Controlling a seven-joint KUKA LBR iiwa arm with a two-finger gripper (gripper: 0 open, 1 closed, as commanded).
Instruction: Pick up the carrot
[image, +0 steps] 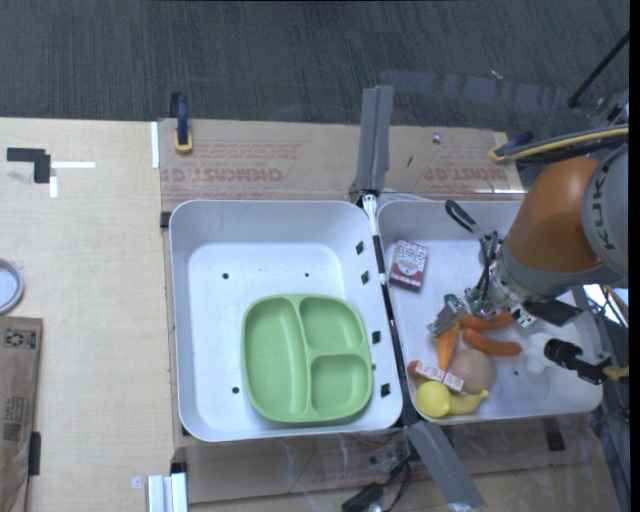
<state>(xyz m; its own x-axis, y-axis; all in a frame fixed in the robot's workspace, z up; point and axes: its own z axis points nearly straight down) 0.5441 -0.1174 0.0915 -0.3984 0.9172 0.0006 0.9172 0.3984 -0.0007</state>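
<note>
Gripper (462, 305) sits in the right bin (430, 215), right of frame centre, hanging off the grey arm (560, 225) with its orange band that comes in from the right edge. The metal fingertips are down among the food items, close to the top end of the carrot; how far apart they stand is too small and cluttered to tell, and nothing can be made out between them.

Carrot (446, 345): short, orange, tapered piece, lying on the right bin floor just below the gripper tip, pointing roughly top-to-bottom with a slight tilt. Its lower end is near a brownish potato-like lump (474, 370). To its right lie two more long orange-red pieces (492, 345), stacked one above the other, running left-right and touching the potato-like lump.

Below those, at the bin's lower left corner, a yellow lemon-like item (433, 399), with a banana-shaped yellow piece (468, 401) against it. A small red-and-white box (407, 264) lies flat in the upper left part of the right bin, well apart from the carrot.

Left bin (200, 330) holds a green three-compartment plate (305, 357), lower centre of frame. A roll of tape (8, 287) sits on the bench at the left edge.
</note>
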